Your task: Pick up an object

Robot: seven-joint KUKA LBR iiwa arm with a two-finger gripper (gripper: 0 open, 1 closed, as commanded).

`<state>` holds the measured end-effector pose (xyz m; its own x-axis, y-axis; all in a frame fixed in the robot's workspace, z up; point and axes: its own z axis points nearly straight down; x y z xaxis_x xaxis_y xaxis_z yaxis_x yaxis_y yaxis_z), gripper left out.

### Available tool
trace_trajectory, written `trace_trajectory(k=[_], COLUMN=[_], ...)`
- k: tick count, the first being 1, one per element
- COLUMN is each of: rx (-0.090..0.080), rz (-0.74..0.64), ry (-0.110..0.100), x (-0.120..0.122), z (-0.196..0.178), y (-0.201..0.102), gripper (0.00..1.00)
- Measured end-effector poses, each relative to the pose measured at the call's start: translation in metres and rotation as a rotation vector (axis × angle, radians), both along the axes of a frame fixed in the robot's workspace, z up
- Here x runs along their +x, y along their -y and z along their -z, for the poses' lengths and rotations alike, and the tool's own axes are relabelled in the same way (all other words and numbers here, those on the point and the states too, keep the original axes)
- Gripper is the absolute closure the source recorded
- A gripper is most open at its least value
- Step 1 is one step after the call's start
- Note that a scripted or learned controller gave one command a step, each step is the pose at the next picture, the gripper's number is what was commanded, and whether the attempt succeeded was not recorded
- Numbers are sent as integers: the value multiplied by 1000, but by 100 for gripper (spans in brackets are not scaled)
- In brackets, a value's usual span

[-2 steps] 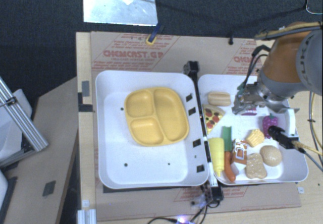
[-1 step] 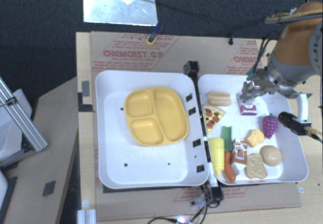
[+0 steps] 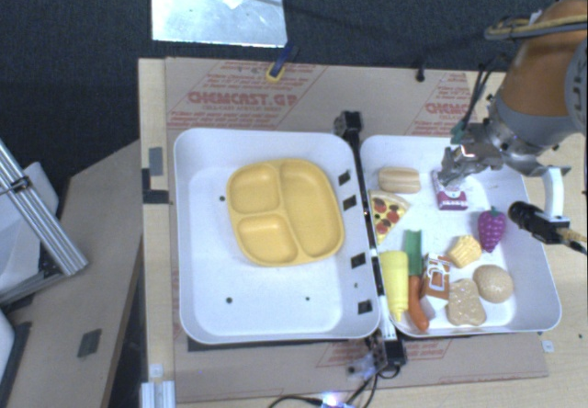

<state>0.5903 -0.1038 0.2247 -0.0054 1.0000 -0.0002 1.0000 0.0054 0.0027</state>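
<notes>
We see the gripper low in the right bin, just above a small purple-white box; we cannot tell its state. The box lies with its long axis across the bin, near the bun and grapes. A yellow tray sits in the left bin.

toy foods in right bin
</notes>
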Motion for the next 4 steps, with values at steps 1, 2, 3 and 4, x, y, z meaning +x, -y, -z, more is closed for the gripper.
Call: trace_trajectory(k=[1,2,3,4], rx=[1,2,0,0], rz=[-4,-4,-1,-1], ry=[1,1,-2,0], x=[22,34,37,53], z=[0,-10,2,2], y=[-41,-93,-110,-115], gripper=[100,100,100,100])
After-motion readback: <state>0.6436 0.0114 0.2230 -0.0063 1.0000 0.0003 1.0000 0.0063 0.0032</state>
